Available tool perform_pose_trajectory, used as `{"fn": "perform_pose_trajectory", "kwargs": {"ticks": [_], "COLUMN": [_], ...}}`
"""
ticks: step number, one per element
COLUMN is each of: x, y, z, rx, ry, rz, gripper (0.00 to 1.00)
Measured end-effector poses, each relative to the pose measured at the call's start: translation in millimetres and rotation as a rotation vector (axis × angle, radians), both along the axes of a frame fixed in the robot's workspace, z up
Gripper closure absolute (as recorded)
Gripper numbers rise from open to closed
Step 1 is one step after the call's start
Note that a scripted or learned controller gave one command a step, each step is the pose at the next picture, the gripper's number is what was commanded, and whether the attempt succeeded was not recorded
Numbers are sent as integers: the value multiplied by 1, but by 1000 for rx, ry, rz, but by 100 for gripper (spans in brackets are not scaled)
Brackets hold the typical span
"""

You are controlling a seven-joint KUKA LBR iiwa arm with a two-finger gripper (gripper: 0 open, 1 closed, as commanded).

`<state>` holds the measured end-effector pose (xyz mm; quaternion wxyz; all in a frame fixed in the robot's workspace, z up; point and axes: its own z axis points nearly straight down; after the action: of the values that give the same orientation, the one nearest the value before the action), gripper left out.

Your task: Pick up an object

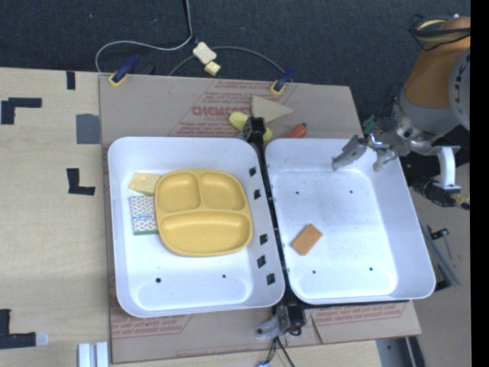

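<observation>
In the camera view, the tool [359,156] hangs over the far edge of the right bin [397,228] with its two fingers spread apart and nothing between them. The small orange block [306,240], lies flat on the bin floor, well apart from the tool and nearer the camera. I think the tool could close on air or bump the bin wall, because the block is thin, low and off to one side. The cardboard beyond the bins has red print, too blurry to read.
</observation>
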<state>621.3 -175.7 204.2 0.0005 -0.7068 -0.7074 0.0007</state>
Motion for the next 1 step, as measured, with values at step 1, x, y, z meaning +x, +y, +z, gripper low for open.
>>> {"fn": "perform_pose_trajectory", "kwargs": {"ticks": [1], "x": [-66], "y": [63], "z": [-86], "rx": [6], "ry": [14], "rz": [2], "gripper": [0]}}
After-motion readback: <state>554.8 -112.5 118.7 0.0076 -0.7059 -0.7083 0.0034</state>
